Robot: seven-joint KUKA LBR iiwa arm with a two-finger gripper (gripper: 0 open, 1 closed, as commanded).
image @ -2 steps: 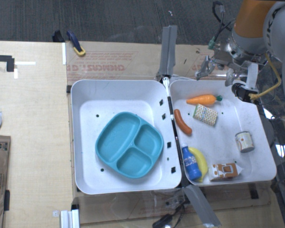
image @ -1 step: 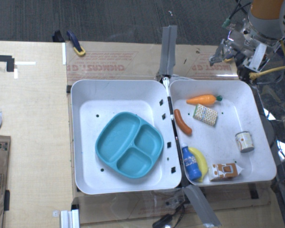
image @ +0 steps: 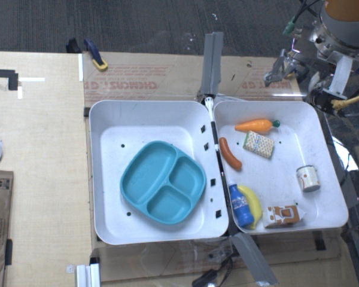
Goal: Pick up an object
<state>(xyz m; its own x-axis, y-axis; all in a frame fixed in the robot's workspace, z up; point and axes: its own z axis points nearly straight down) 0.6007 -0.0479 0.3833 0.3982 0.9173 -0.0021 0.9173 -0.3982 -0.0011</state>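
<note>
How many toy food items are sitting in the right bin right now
7: carrot at the back, cracker packet below it, sausage by the divider, can at right, blue bottle, banana and carton in front.

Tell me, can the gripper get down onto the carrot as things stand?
Probably yes. The carrot lies alone near the right bin's far wall, nothing on top, a gap to the cracker packet. The gripper hangs just beyond that wall.

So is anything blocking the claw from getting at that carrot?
Nothing visible. The gripper sits above the right bin's far rim, and the carrot lies in the open just below it. Its nearest neighbour, a cracker packet, lies beside it, not on top.
</note>
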